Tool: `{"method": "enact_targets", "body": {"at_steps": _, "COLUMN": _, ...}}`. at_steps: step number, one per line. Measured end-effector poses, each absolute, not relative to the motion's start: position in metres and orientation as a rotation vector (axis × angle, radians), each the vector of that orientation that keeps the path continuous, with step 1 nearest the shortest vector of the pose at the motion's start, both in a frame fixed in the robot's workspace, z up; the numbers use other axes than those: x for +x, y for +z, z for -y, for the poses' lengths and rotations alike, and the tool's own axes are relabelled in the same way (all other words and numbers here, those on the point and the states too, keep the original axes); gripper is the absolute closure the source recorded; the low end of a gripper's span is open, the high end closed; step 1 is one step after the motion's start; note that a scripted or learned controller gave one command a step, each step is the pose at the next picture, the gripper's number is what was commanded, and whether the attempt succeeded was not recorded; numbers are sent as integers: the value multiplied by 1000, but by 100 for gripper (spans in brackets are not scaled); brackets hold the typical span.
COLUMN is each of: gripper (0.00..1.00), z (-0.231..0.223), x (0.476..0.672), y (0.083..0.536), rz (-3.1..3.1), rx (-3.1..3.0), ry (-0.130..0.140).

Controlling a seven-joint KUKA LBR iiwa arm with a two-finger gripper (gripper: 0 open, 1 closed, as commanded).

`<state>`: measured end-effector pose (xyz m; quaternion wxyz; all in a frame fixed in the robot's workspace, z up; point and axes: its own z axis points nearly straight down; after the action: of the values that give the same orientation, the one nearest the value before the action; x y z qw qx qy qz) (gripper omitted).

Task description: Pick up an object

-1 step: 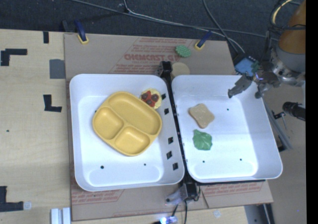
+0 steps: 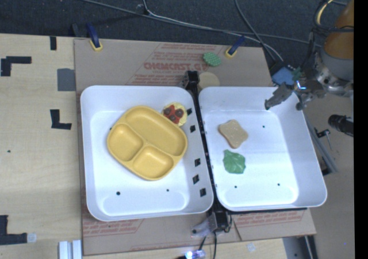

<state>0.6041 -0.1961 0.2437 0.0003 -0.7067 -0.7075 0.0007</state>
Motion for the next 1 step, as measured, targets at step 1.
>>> {"method": "enact_targets", "body": {"at_steps": 1, "gripper": 0, "z": 190, "x": 603, "y": 199, "rz": 2221, "rx": -2219, "ry": 5}}
